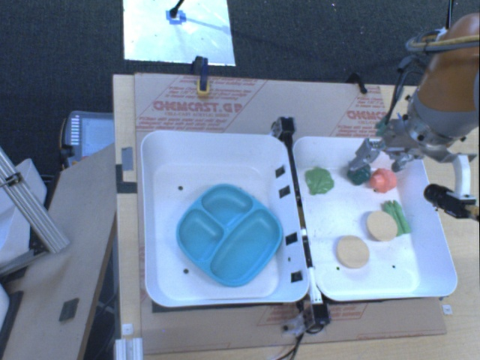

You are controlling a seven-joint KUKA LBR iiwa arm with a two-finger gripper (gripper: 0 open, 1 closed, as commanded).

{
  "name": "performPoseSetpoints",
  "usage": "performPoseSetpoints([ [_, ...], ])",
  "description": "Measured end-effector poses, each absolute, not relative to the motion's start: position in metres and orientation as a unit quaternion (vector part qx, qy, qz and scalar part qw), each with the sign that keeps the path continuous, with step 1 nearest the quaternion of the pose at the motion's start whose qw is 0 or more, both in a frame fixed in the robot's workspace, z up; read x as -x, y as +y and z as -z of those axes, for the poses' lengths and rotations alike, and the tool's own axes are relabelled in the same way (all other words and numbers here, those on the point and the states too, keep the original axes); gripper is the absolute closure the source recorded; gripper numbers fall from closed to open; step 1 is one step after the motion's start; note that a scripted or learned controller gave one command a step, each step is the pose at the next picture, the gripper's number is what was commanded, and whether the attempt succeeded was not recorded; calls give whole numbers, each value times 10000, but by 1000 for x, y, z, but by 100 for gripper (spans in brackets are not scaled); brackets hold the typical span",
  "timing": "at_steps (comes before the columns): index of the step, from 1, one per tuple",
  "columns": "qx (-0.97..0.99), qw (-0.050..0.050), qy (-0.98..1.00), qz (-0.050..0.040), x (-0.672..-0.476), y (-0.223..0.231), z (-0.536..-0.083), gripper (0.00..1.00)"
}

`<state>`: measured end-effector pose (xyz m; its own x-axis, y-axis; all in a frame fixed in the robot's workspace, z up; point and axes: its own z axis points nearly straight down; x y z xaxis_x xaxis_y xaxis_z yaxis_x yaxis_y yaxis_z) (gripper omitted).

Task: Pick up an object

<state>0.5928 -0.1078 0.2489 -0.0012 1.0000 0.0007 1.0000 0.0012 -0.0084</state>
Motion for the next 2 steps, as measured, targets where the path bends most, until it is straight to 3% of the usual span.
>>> performPoseSetpoints([
  [1, 7061, -9, -7081, 5, -595, -108, -254, 0],
  [2, 7067, 4, -7075, -6, -598, -109, -212, 0],
])
